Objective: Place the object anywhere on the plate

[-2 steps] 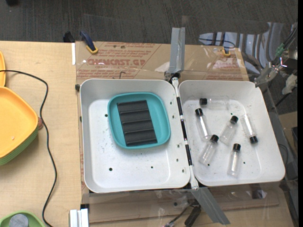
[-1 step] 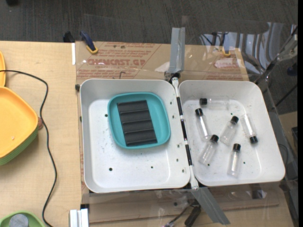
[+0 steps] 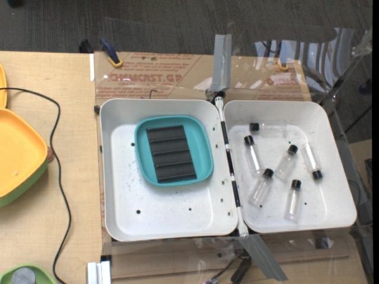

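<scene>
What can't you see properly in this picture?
- Yellow plates, camera view: cut off by the left edge.
- Green object, camera view: cut by the bottom edge, so I cannot name it.
- Clear vials in the right bin: too small to tell whether they hold anything.

Arm and gripper apparently well off to the right.

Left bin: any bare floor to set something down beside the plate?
In the left bin, bare floor runs along the front wall below the teal plate, with a narrower strip along the left wall. The plate's middle is taken by a dark ridged block. The right bin is crowded with clear vials.
</scene>
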Robot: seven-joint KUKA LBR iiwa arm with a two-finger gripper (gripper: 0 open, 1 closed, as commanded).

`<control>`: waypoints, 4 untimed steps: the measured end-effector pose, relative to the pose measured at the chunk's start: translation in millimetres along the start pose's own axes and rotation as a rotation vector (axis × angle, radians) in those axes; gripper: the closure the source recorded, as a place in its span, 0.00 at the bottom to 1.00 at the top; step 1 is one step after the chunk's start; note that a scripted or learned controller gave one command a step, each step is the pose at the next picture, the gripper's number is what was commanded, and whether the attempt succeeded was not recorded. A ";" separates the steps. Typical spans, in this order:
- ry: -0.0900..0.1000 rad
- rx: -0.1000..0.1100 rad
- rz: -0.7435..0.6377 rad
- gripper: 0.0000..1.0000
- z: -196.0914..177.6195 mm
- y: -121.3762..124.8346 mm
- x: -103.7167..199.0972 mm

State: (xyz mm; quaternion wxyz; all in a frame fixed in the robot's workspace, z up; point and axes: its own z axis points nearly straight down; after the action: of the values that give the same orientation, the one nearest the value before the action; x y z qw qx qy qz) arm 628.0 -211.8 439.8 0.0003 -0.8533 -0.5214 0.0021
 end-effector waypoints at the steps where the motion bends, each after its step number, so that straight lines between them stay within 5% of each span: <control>1: 0.000 0.000 0.167 0.00 0.1 27.9 15.0; 4: 0.000 0.003 0.620 0.00 0.9 23.5 0.6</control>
State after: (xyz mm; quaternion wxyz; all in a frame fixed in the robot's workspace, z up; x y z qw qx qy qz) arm 649.1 -222.0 438.8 0.0008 -0.9716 -0.2365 0.0029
